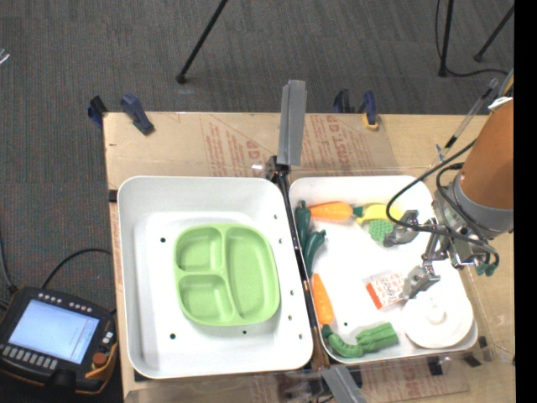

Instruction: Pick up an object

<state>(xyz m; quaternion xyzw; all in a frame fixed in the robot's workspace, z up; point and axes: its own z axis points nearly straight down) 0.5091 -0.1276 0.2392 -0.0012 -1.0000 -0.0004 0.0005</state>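
Two carrots (331,211) – packet (385,290) between

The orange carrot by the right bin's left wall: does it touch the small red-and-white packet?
Apart. The camera view shows bare white floor between carrot and packet.

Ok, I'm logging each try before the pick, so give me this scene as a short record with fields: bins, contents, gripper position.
left bin: holds a green divided plate
right bin: carrot and banana at the far side; second carrot by the left wall; green toy at the near edge; red-and-white packet; white lid at the near right
gripper: above the right bin, just right of the packet
held: nothing seen between the fingers
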